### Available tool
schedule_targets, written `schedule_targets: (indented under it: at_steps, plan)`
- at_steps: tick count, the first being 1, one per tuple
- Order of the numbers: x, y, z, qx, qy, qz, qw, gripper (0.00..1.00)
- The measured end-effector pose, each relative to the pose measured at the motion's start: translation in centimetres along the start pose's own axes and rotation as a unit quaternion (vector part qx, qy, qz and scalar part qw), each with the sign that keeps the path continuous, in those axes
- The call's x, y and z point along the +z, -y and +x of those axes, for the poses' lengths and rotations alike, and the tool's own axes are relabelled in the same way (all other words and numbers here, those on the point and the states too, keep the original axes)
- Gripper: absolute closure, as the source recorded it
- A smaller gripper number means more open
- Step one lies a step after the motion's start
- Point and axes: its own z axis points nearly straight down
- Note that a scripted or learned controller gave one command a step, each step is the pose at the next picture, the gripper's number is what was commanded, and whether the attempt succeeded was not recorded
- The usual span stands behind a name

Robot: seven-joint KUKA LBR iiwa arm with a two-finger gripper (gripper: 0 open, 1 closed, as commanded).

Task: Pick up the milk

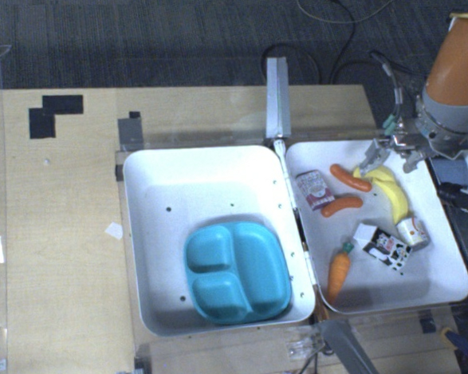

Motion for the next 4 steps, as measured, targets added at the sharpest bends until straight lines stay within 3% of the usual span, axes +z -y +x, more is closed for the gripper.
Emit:
schedule_targets:
  at_steps: [1,2,3,4]
  plan:
    - [12.9,3.9,-0.6,-0.012,0.000,0.000,0.9999,0.00]
    - [13.4,8.0,0.2,-0.056,0.002,-0.007,0.9984,0.00]
    - [12.4,7.9,0.3,-0.058,0.001,-0.009,0.9983,1.00]
    - [0.7,9.7,0.2,0.107,0.001,0.000,0.9942,1.00]
